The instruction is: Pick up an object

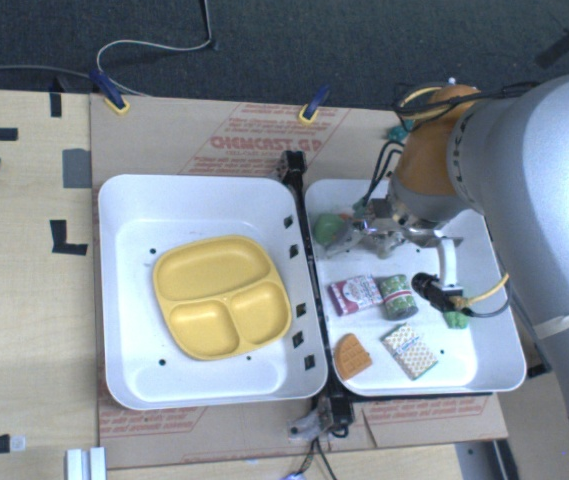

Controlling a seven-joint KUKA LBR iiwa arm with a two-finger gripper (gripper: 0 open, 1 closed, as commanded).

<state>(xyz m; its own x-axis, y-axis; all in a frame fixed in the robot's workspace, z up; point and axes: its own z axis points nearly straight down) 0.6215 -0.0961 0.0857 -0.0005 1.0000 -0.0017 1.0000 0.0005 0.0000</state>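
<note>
Cardboard covered the desk (24, 298), and two white bins sat side by side on it. A yellow divided plate (223, 295) lay in the left bin (124, 268). The grey arm, with its orange band, reached down into the right bin (494, 358), and the tool (369, 230) hung low over its far left part, just beside a green ball (327, 228); whether it was open or closed could not be told. Nearer lay a pink packet (355, 294), a green packet (397, 296), an orange biscuit (352, 355) and a checked packet (410, 351).
</note>
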